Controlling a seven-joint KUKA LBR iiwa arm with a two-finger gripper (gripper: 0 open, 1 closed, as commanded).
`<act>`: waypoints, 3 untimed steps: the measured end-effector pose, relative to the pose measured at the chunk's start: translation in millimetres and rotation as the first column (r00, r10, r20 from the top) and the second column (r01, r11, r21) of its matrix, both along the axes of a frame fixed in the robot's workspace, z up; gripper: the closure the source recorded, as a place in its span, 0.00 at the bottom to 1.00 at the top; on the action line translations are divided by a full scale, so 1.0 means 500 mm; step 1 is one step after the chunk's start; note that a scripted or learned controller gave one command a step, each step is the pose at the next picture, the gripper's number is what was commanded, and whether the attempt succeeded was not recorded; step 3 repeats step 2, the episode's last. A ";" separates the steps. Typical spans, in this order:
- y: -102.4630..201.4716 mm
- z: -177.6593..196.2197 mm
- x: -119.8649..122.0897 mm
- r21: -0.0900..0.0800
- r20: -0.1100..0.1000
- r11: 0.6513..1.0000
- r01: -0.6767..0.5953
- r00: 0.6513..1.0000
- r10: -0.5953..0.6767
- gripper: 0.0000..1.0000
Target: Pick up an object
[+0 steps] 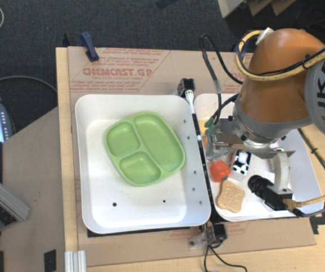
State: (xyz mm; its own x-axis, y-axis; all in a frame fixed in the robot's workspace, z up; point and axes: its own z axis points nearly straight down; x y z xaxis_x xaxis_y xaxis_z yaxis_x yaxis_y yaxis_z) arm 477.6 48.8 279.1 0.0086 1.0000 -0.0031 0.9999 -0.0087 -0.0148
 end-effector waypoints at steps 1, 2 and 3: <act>-0.164 -0.199 0.000 0.003 0.006 1.000 0.000 1.000 0.000 1.00; -0.155 -0.169 0.004 0.003 0.017 1.000 -0.006 1.000 0.006 1.00; -0.155 -0.169 0.004 0.003 0.017 1.000 -0.006 1.000 0.006 1.00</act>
